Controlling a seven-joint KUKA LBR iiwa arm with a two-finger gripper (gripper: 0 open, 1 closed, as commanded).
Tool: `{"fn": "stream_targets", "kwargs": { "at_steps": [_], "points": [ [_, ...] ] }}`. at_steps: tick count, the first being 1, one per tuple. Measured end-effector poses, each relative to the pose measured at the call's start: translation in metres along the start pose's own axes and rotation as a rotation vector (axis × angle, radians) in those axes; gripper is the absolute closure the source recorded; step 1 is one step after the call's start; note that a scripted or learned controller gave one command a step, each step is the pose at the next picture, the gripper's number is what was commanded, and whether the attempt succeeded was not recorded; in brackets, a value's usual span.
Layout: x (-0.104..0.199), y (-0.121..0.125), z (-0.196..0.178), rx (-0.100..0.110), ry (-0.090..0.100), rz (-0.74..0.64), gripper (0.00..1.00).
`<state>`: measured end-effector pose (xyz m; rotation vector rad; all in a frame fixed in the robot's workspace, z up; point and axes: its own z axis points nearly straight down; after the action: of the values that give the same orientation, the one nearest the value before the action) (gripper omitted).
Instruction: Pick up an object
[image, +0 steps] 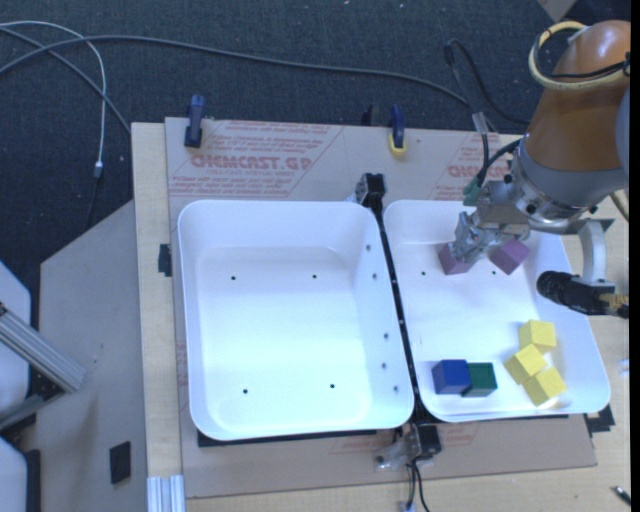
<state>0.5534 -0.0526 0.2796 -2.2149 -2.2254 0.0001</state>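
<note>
My gripper (476, 243) hangs low over the far part of the right bin (440, 320), under the grey and orange arm. A mauve block (453, 262) lies right at its left side, and a purple block (511, 257) lies right at its right side. Whether the gripper touches either block is unclear. Near the bin's front edge a blue block (451, 376) sits against a green block (482, 378). Three yellow blocks (537, 362) cluster at the front right corner.
The left bin (200, 300) stands beside the right one, their rims meeting along the middle. Both rest on a cardboard sheet held by two clamps (195, 108) at the back. A black fitting (572, 290) overhangs the right bin's right rim.
</note>
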Motion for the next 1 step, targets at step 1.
{"fn": "stream_targets", "kwargs": {
  "at_steps": [1],
  "points": [
    [0.0505,0.0175,0.0007,-0.002,0.000,0.000,1.00]
  ]
}}
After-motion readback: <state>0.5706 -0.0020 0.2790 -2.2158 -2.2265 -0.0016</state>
